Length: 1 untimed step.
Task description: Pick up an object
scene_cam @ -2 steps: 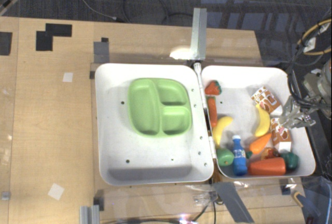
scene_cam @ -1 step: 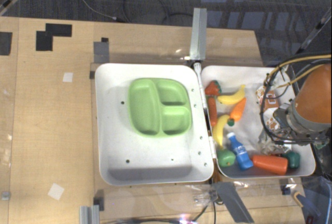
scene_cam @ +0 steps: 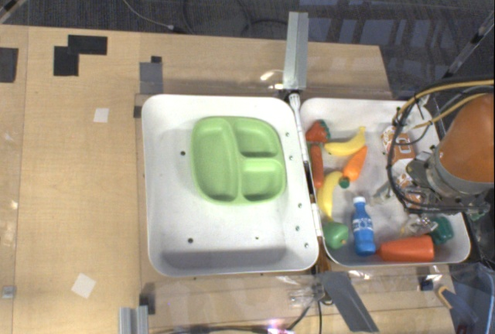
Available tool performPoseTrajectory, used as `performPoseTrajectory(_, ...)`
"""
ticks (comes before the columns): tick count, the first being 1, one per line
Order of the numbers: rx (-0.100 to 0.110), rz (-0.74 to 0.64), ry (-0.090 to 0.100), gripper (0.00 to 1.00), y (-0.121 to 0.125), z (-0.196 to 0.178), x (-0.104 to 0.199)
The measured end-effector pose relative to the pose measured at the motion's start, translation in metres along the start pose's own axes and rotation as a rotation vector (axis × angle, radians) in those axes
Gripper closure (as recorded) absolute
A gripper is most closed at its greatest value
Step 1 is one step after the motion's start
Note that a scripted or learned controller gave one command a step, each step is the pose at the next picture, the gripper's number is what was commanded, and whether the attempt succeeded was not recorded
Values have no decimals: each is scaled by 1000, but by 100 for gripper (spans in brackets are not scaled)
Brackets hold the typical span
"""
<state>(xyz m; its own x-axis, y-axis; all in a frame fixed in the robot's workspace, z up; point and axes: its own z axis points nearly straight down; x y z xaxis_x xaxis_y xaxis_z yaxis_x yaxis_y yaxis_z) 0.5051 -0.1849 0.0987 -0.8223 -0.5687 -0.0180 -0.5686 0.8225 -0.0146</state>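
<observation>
Camera view: arm (scene_cam: 464, 155) over right bin (scene_cam: 387, 110), jaw state unclear from here. I'd target blue bottle (scene_cam: 363, 227) near front wall: light, rigid, slick plastic; grip mid-body.

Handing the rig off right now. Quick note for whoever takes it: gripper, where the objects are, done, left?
Gripper: arm is down over the right bin; nothing seen gripped.
Objects, all in the right bin: two bananas, carrot, blue bottle, green item, orange-red item by the front wall.
Left bin: green divided tray.
Done: no pick visible.
Left: grasp one object and lift it.
</observation>
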Motion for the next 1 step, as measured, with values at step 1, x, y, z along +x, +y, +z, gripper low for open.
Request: performPoseTrajectory(1, -5, -106, 5, 0, 57, 8, -48)
